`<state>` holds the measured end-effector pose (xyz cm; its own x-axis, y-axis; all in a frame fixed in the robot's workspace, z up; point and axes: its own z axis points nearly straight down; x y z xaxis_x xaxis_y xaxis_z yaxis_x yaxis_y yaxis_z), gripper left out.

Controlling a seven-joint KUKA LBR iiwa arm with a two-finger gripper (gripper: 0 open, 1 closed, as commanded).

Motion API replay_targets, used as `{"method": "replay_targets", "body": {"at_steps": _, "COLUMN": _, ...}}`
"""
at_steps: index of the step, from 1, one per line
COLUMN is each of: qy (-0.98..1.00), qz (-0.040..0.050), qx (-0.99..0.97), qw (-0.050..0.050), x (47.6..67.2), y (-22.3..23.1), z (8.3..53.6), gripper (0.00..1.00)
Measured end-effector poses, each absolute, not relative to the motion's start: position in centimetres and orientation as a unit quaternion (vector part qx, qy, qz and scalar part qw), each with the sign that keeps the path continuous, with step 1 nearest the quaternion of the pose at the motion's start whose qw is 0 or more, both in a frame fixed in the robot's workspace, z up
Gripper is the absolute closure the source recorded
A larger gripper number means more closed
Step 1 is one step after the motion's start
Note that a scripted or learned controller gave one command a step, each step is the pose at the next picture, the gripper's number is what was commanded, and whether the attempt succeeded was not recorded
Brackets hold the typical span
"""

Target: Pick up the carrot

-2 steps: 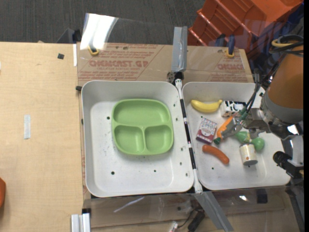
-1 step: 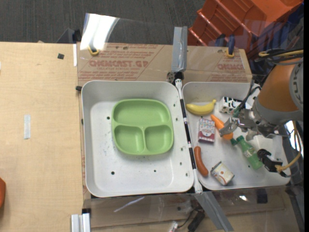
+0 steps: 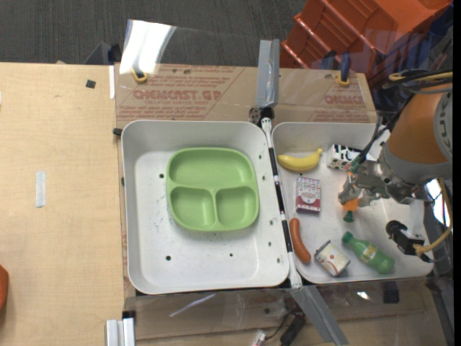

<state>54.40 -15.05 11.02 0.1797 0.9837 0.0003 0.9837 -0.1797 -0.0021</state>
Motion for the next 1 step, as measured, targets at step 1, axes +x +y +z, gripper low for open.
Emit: {"method": "replay_targets", "body": {"at_steps": 1, "qy": -0.691, "qz": 0.001, "qx": -0.723, "qw": -0.001, "x": 65.85, "y": -12.71, "z": 27.67, "gripper": 1.0}}
